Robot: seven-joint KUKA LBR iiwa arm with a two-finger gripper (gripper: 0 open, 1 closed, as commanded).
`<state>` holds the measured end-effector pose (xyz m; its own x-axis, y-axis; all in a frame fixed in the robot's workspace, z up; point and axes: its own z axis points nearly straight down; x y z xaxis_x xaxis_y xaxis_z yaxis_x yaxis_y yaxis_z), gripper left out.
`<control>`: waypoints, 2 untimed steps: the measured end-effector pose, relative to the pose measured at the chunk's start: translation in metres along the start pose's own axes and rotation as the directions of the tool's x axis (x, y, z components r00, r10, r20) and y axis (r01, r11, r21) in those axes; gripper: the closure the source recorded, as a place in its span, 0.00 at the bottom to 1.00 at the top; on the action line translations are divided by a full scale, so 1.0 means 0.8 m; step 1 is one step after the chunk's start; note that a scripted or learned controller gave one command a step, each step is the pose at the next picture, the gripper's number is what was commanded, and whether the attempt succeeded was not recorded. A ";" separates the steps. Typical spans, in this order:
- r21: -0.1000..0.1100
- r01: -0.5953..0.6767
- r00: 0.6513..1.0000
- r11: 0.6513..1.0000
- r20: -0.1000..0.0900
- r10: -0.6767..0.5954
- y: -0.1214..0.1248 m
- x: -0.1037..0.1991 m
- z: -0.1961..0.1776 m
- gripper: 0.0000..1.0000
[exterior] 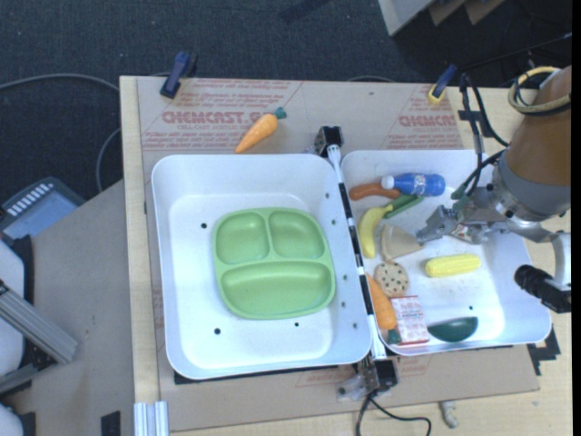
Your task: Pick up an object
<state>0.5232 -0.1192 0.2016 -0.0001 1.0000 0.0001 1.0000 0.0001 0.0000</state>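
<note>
Two white bins sit side by side on the counter, and we take the right bin as our landmark: the gripper hangs over its middle, just above the corn cob, and we cannot tell its state. Inside that bin we also see a blue bottle at the far edge, a banana by its left wall and a cookie below the banana. Left of it, the other bin holds a green divided plate, and a carrot lies on the counter beyond.
</note>
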 end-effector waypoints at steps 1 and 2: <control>0.000 -0.001 1.000 1.000 0.000 0.001 0.011 -0.049 0.146 0.00; 0.002 -0.001 1.000 1.000 -0.001 0.001 -0.032 -0.029 0.147 0.00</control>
<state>0.4973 -0.1427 0.0842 0.0006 1.0000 0.0010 1.0000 -0.0006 -0.0020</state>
